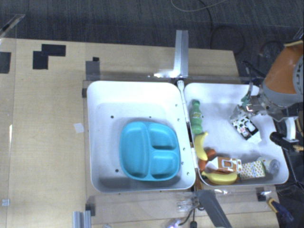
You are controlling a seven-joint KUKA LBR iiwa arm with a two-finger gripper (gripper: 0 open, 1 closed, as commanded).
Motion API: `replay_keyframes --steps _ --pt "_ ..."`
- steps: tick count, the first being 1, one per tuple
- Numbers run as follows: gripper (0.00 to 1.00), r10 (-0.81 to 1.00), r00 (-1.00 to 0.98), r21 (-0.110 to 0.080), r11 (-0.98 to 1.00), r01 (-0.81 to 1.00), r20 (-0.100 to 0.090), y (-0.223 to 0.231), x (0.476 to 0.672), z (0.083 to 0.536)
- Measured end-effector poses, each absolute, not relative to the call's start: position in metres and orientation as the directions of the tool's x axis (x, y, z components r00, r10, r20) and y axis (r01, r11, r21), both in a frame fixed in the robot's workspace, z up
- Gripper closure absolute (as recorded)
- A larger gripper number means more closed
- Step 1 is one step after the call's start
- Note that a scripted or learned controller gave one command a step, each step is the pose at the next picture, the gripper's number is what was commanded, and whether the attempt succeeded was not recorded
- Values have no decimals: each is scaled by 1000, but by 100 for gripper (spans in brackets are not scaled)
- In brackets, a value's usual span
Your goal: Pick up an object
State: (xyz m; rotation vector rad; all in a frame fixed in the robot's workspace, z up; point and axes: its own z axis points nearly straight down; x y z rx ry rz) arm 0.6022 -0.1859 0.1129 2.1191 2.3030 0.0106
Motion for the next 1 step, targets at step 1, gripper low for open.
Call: replay_keyframes --steps 1 --pt "100 995 99 7 -99 995 -1 -151 602 213"
